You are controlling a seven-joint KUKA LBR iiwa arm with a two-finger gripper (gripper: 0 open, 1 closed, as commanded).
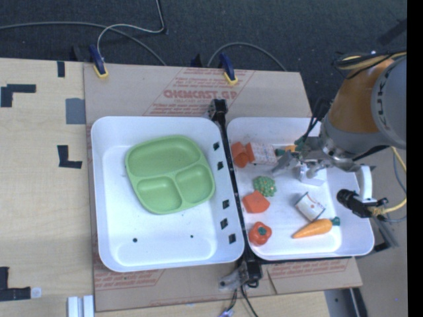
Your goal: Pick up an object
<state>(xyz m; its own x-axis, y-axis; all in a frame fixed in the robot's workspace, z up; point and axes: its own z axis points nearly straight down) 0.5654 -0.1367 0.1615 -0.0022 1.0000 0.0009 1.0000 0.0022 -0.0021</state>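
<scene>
A green divided plate (170,174) lies in the left bin (109,197). The right bin (350,243) holds orange pieces (243,154), a green broccoli (265,185), a red pepper (260,233), a small white carton (308,205) and a carrot (314,228). Above them the gripper (291,158) hangs over the bin's upper middle, fingers apart, clasping nothing.

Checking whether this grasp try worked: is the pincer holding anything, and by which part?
It cannot be told. The pincer hangs over the right bin beside the orange piece, and no object shows between its tips.
</scene>
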